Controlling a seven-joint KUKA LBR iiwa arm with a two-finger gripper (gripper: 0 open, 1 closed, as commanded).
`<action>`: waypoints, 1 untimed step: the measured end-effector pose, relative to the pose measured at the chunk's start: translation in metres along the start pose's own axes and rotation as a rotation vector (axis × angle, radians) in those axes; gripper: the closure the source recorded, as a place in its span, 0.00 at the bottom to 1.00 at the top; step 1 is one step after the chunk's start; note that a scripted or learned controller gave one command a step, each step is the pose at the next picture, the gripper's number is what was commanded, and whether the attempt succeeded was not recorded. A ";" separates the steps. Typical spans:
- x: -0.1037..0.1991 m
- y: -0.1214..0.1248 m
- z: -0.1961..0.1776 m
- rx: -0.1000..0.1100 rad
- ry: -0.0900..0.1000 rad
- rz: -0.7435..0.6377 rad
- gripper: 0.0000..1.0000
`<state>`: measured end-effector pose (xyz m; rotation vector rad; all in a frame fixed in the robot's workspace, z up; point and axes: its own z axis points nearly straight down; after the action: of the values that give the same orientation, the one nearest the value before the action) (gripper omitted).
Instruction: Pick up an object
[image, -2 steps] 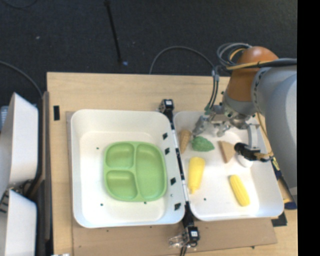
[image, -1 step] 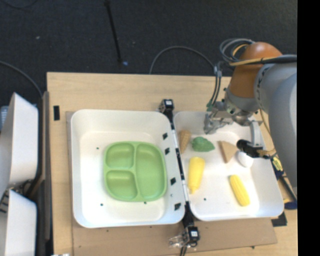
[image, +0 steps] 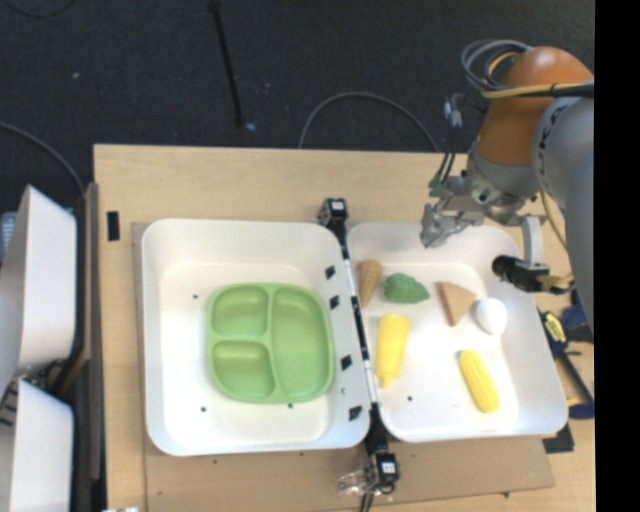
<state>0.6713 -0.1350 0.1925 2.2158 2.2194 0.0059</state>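
Two shallow white bins sit side by side on the wooden bench (image: 250, 180), and the gripper (image: 438, 228) hangs above the far edge of the right bin (image: 520, 415). Its fingers are small and dark against the white rim, and whether they are spread or pressed together cannot be told from this slant; nothing shows between them. The tip is apart from every object in the bin, with the green leafy piece (image: 405, 288) the nearest, lying below it toward the middle.

The arm (image: 520, 120) comes in from the right, its orange band high above the wrist and the grey link running off at the edge, the wrist angled down and leftward toward the bin.

In the right bin lie a small cone-shaped piece (image: 369, 279) by the dividing wall, the green leafy piece beside it, a tan wedge (image: 456, 300) touching a white egg-like ball (image: 490, 316), a yellow corn cob (image: 392, 346) near the divider, and a second corn cob (image: 479, 380) toward the near right corner. The left bin (image: 170, 400) holds a green divided plate (image: 270, 342). Dark carpet with black cables surrounds the bench, and white boxes stand at the left.
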 end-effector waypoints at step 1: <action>-0.001 -0.007 -0.061 -0.001 0.000 0.000 1.00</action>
<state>0.6642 -0.1357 0.2537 2.2153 2.2180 0.0069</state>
